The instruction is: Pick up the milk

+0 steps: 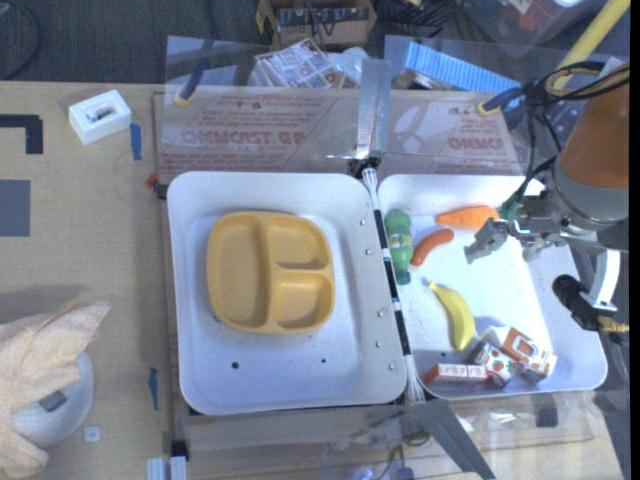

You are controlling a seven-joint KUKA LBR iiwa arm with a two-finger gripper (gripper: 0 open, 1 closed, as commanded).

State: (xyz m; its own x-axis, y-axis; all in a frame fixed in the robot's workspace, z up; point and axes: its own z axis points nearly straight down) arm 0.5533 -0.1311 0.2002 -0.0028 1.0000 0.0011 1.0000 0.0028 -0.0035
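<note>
A cluster of small red-and-white cartons lies in the front right corner of the right bin (578, 370). The one that looks like the milk (459, 373) lies on its side at the front edge, with two more cartons (522, 352) just to its right. My gripper (508, 246) hangs over the back half of the same bin, well behind the cartons. Its fingers (483, 245) are spread open with nothing between them.
The right bin also holds a green bottle (398, 242), an orange carrot (468, 215), a red sausage-like piece (432, 245) and a banana (456, 314). A yellow divided plate (270, 270) sits in the left bin (190, 368). Clear panels stand behind both bins.
</note>
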